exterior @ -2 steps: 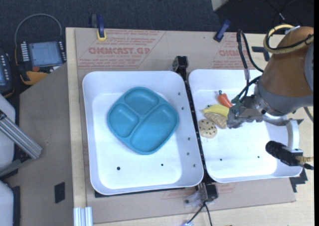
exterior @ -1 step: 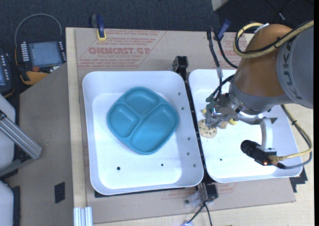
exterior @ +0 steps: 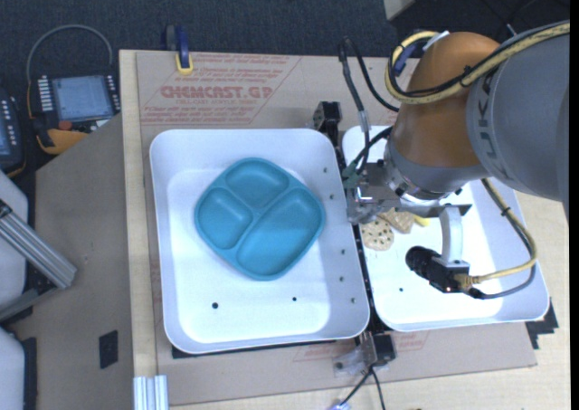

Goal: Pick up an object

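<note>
I see the left bin (exterior: 181,309) nearest me, with a blue plate (exterior: 260,216) in its middle. The plate has three parts. In the right bin (exterior: 434,309) a tan cracker (exterior: 378,235) lies by the left wall. The gripper (exterior: 384,205) hangs just over the cracker, but I cannot tell how it stands. Above it I see the orange band (exterior: 443,100) and the grey arm (exterior: 529,100).

— How does the arm (exterior: 516,100) look?
— Grey and thick, with an orange band (exterior: 443,100). Yellow and black cables (exterior: 412,60) loop beside it. Dark letters, perhaps "KUKA", are cut off.
</note>
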Motion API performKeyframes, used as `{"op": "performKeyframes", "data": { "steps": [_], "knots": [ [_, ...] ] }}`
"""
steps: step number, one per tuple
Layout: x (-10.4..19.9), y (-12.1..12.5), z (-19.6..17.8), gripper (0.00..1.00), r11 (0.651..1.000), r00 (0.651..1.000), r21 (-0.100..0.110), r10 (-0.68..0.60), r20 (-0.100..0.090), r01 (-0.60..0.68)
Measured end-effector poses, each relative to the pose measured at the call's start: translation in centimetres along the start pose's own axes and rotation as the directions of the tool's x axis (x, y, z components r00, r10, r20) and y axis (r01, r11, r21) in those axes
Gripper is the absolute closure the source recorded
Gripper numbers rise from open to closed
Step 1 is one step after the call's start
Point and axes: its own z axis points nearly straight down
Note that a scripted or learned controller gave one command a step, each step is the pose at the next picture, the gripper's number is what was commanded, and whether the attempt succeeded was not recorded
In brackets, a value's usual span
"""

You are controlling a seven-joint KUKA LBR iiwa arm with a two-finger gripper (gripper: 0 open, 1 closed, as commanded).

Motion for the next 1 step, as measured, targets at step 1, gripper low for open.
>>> {"op": "performKeyframes", "data": {
  "steps": [1],
  "knots": [
    [4.98,1.63,0.65,1.0,1.0,1.0,0.001,-0.001,0.0,0.001]
  ]
}}
